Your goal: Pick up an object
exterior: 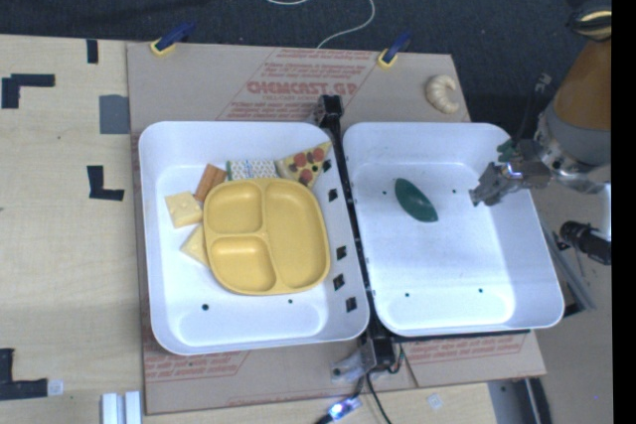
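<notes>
A dark green oval object (416, 200) lies in the right bin (452, 293), toward its upper middle. The gripper (489, 190) hangs over the right bin's right side, a short way to the right of the green object and apart from it. Nothing shows between its fingers. In the left bin (179, 313) rests a yellow divided plate (266, 234), with several flat food-like pieces (185, 208) tucked beside and behind it.
The two bins stand side by side on a cardboard sheet (298, 84) held by clamps. A small beige object (444, 92) lies on the cardboard behind the right bin. A white cable (318, 0) loops across the dark floor at the back.
</notes>
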Motion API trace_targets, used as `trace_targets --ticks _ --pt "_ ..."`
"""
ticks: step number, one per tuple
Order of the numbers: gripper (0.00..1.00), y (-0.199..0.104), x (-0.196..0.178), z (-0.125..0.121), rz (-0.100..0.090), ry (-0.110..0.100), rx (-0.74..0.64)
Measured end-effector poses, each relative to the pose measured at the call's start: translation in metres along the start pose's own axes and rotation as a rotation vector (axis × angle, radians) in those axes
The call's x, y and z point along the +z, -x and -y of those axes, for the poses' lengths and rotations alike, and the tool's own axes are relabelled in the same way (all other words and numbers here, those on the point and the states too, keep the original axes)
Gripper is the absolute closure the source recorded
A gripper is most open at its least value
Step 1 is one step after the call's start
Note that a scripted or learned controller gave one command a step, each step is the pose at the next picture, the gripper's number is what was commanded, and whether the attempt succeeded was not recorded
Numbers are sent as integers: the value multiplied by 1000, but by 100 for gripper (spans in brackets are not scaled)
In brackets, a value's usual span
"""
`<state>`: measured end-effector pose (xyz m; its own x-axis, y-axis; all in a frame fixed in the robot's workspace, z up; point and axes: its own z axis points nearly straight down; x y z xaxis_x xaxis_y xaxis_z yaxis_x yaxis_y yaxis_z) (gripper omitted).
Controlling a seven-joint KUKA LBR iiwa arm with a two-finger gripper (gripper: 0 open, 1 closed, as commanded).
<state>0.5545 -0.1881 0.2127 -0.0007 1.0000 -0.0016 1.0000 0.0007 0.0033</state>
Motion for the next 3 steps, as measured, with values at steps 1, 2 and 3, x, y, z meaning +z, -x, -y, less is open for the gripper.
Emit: trace_targets --ticks 1,2,3 --pt "100 -1 -12 0 -2 -4 0" --pt "100 -51 -1 14 -3 -7 -4" --pt "100 -106 -7 41 -3 -7 -4"
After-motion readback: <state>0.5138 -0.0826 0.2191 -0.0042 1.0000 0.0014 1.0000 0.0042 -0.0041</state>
